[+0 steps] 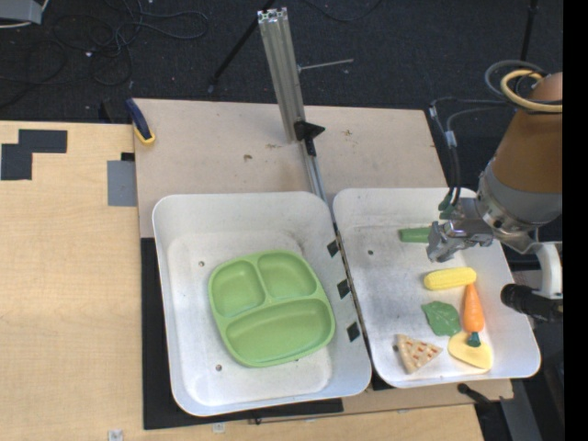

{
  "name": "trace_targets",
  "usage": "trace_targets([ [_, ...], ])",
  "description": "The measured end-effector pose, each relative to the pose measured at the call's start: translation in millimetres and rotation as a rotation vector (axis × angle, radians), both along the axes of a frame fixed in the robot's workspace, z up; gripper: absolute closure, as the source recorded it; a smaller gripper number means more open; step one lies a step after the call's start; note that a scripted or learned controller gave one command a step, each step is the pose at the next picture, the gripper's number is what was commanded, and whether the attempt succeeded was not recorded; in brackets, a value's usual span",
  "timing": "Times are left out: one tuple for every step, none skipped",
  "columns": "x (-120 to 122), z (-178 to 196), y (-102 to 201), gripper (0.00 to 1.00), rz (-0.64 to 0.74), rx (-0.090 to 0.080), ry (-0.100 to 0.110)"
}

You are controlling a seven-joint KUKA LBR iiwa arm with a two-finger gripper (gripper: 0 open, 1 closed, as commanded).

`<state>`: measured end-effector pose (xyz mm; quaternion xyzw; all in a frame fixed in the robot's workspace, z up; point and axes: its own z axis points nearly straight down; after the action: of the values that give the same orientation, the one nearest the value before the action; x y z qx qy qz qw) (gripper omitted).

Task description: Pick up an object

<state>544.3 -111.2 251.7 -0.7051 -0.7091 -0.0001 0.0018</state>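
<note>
- My claw sits low in the right bin, near its far edge. From this angle I cannot tell how wide it stands or whether it has anything in it.
- A green stick-like piece pokes out just to the claw's left, touching or nearly so. I can't say if it is gripped or only lying beside me.
- Just below the claw lies the yellow corn cob, my likeliest pick. It looks like hollow toy plastic, so I judge it light and stiff with a smooth, slippery skin. I'd take it across the middle of its short width, since its rounded ends would squirt out.
- Further below, the carrot tapers, so its thick upper half is the place to pinch.
- The green leaf, pizza slice and yellow wedge lie flat, and I'd guess they are hard to get under.
- Well off to the left, the green divided tray lies in the left bin, too broad for me.
</note>
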Motion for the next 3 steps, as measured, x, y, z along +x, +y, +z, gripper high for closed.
trace_targets([
  [-0.9, 0.3, 44.5, 1.00, -0.002, -0.001, 0.001],
  [-1.0, -1.6, 106.3, 1.00, 0.000, 0.000, 0.002],
  [-3.3, -8.4, 148.1, 1.00, -0.002, -0.002, 0.003],
])
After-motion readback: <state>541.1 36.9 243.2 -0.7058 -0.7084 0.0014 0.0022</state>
